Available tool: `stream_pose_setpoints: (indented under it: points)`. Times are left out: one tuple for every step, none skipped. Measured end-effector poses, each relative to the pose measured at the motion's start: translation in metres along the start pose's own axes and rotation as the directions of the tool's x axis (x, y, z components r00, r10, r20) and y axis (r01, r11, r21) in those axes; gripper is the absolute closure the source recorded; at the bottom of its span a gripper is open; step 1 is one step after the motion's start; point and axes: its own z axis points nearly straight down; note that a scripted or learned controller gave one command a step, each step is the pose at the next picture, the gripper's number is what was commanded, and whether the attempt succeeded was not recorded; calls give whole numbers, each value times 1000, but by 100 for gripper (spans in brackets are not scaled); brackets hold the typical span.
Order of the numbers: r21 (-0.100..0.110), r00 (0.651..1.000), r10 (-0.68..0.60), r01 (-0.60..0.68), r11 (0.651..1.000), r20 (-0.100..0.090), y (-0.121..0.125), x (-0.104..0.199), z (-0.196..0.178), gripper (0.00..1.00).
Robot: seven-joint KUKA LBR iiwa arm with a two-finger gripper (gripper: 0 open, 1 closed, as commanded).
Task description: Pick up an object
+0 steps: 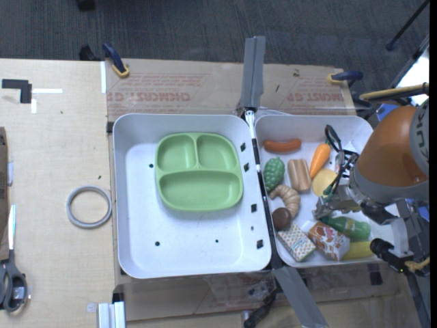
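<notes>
1. The gripper (332, 206) is low in the right bin (273, 125), among the toy food; its fingers are hidden under the wrist and the cables, so whether they are wide, narrow or closed on anything cannot be told.
2. Nearest to it lies a green bottle (347, 226) – just below and to the right of the gripper, lying on its side; contact between them cannot be made out.
3. A yellow lemon-like piece (324, 181) sits just above the gripper, and an orange carrot (319, 159) lies further up, tilted.
4. To the gripper's left are a croissant (287, 197) and a tan bread piece (298, 173); beyond them sit a green vegetable (274, 172) and a brown round piece (280, 217).
5. Below the gripper lie a red-printed packet (328, 240) and a patterned box (295, 242) – side by side near the bin's front wall.
6. A red sausage (282, 144) lies up and to the left, near the far wall.
7. Well to the gripper's left, the left bin (130, 203) holds a green divided plate (199, 171).
8. Further left still, on the bench (51, 156), rests a grey ring (89, 206).
</notes>
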Motion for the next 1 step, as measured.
stream_pose_setpoints:
  points:
    - [0,1000,-1,1,1000,1,0,0,0,0]
